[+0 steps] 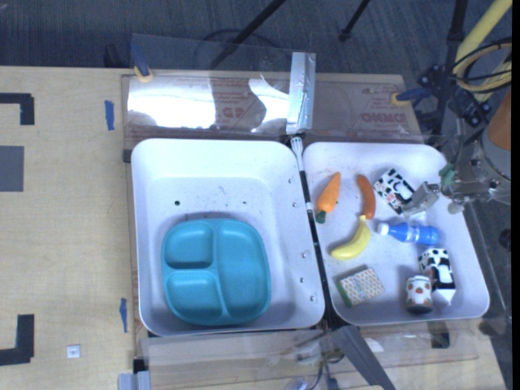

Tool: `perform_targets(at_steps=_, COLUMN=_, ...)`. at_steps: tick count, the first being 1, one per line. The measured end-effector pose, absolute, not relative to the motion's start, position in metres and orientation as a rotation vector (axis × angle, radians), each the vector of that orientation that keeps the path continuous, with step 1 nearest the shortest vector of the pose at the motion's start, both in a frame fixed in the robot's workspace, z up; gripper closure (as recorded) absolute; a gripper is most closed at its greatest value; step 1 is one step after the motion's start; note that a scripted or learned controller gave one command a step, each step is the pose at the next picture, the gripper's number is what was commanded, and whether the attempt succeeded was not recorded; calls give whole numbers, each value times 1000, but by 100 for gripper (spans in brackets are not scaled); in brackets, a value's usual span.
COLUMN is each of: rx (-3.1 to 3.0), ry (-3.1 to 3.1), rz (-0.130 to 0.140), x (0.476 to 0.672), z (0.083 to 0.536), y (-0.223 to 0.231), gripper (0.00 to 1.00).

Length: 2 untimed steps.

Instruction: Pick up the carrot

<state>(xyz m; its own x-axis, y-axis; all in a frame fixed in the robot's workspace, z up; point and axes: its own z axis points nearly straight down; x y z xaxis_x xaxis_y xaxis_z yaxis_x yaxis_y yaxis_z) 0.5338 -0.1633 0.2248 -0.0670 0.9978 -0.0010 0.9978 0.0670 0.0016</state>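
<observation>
The carrot (328, 192) is orange with a green end pointing toward the front. It lies tilted in the right bin (471, 299), close to that bin's left wall. My gripper (453, 188) hovers over the right bin's far right side, well to the right of the carrot. It sits beside a black-and-white cow-patterned toy (396, 188). Nothing shows between the gripper and the carrot but other toys.
Around the carrot lie an orange sausage (367, 196), a banana (352, 242), a blue bottle (411, 233), a patterned block (361, 285), a small can (418, 292) and a second cow-patterned toy (439, 266). The left bin (162, 169) holds a blue divided plate (216, 270).
</observation>
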Motion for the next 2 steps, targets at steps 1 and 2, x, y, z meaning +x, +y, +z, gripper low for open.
perform_targets(at_steps=1, rx=2116, ry=2324, rz=0, x=494, z=226, y=-134, gripper=0)
perform_targets(at_steps=2, rx=2036, ry=2393, rz=0, x=479, z=184, y=-206, gripper=0)
